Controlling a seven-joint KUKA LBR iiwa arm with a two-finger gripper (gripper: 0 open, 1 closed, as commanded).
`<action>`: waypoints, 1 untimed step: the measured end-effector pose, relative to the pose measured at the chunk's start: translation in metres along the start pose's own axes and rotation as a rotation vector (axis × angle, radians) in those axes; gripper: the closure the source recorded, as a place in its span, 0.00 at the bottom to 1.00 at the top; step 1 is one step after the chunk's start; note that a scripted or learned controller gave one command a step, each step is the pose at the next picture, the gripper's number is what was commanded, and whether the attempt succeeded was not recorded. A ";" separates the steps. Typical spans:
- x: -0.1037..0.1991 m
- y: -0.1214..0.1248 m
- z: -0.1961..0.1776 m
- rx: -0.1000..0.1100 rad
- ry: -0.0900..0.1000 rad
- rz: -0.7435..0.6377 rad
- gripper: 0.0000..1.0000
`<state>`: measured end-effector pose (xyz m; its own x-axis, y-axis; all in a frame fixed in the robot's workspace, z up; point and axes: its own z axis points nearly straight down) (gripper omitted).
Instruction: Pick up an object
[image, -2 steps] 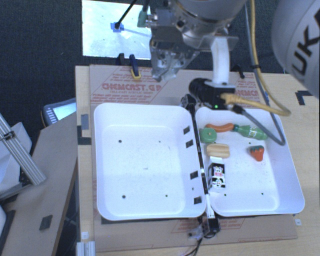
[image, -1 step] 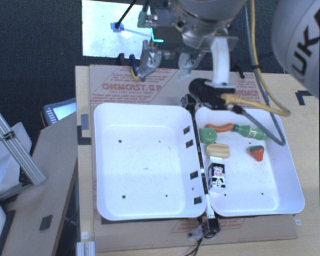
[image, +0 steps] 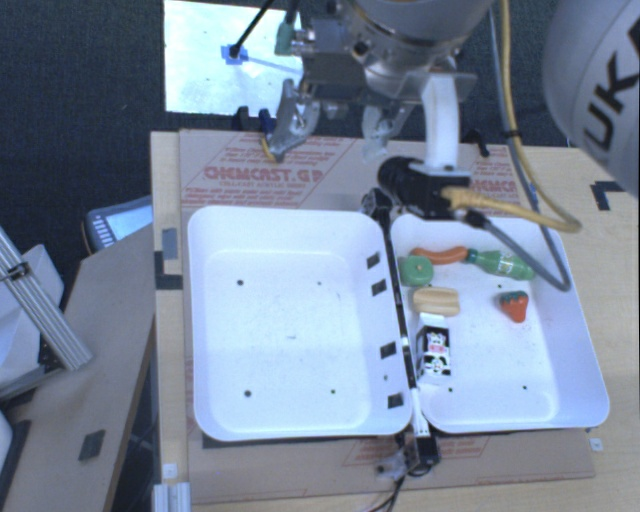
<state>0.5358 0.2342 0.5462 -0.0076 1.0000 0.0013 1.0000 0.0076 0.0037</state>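
Hovering: gripper (image: 335, 128), fingers spread wide and holding nothing, beyond the far rims.
Right bin (image: 560, 370): toys clustered at far end.
Reason: seemingly poised before descending.

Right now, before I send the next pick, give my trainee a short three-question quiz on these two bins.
1. True or false: the toys all lie in the right bin.
2. Which item lies nearest the divider? A) strawberry B) black-and-white carton C) green bottle
3. Fill in: the gripper hangs above the ___ edge of the bins, holding nothing visible.

Key: 1 true. 2 B. 3 far; it is over the cardboard behind the left bin.
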 end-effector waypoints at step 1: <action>0.000 0.000 0.000 0.000 0.000 0.000 0.00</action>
